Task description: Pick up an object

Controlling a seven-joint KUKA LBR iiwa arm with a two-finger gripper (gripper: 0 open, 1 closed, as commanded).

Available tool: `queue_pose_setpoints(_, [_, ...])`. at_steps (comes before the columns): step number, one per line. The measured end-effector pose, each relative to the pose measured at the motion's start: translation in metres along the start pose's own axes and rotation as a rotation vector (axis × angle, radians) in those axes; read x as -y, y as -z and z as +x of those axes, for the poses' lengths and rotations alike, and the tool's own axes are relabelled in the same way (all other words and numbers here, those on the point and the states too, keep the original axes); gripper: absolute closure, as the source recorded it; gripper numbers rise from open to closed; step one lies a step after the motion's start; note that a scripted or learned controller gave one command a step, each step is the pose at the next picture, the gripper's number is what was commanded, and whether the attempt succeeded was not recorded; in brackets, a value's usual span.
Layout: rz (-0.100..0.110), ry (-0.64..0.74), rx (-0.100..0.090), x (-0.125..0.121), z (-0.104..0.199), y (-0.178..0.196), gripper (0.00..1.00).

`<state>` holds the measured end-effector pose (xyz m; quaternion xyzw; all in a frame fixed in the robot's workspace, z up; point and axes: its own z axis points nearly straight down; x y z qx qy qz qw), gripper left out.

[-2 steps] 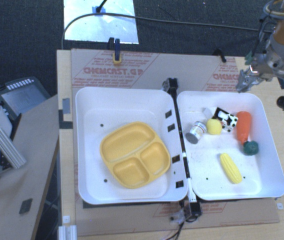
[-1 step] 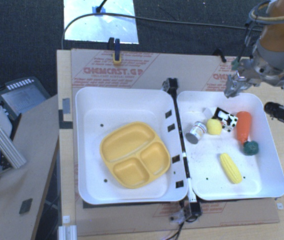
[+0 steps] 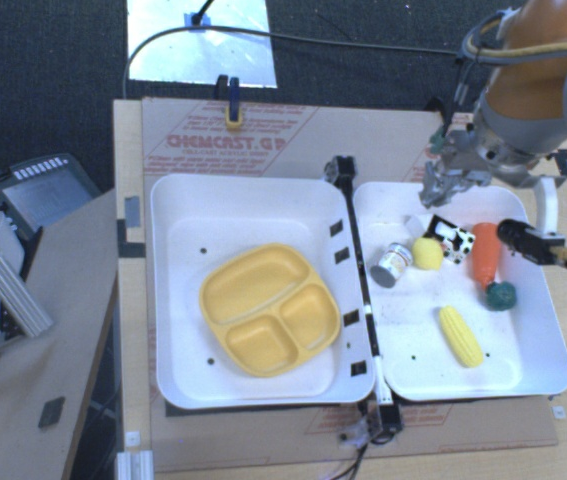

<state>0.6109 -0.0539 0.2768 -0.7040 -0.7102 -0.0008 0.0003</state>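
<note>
In the right bin (image 3: 523,368), five small objects are seen: a yellow ball (image 3: 427,253) near the middle, a small silver can (image 3: 393,264) just to its left, a black-and-white block (image 3: 452,238) touching the ball's right side, a toy carrot (image 3: 486,255) further right with a dark green top, and a toy corn cob (image 3: 461,335) lying apart nearer the front. The gripper (image 3: 441,190) is seen above the bin's far edge, just behind the block; nothing is seen in it, and its opening cannot be told. A yellow divided plate (image 3: 268,309) is seen in the left bin (image 3: 178,268).
</note>
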Motion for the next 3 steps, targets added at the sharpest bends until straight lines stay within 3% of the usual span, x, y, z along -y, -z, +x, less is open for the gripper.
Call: queue_pose_setpoints(3, [0.002,0.000,0.000,0.059,0.151,-0.037,1.00])
